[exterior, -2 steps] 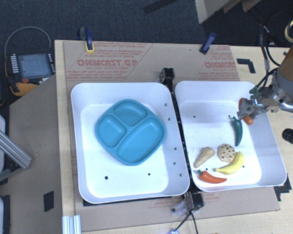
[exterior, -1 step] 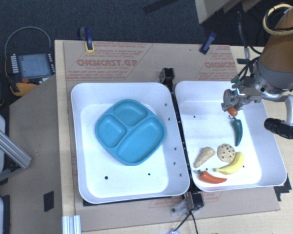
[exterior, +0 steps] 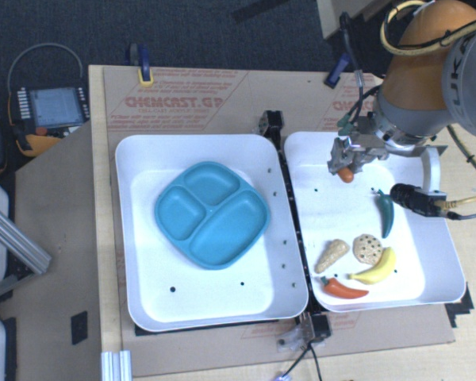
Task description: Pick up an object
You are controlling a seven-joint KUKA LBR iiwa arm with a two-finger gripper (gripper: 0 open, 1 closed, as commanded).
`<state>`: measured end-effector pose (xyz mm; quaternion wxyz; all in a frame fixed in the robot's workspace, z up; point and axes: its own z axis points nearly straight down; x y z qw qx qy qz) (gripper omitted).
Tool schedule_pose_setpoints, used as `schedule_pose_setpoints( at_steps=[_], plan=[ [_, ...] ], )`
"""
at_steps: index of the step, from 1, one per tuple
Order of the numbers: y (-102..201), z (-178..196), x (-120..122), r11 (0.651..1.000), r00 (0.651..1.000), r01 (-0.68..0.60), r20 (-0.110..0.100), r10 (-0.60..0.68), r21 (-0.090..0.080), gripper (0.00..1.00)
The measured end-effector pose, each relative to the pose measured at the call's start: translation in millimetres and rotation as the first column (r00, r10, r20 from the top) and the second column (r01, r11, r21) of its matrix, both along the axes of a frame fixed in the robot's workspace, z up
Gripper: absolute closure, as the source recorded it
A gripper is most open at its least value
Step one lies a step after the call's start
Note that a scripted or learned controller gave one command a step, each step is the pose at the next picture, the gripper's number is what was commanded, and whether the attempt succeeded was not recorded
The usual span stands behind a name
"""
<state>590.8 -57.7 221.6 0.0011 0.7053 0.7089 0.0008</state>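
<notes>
Orange-red morsel (exterior: pixel 347 175) sits between my gripper's (exterior: pixel 345 165) 2 closed fingers, so I'd lift straight up, slowly.

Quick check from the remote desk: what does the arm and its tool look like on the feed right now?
The arm is grey, rounded and bulky, with a broad orange band above the wrist. Thin cables, one yellowish, loop around that band. The tool is a small grey metal piece below the wrist. A black cylinder with a cable sticks out beside it.
</notes>
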Motion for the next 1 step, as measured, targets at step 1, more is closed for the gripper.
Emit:
schedule_pose_setpoints(
  at_steps=[1],
  plan=[
    [44.8, 0.0, 11.8, 1.000, 1.000, 0.000, 0.000, 0.000, 0.001, 1.00]
  ],
)
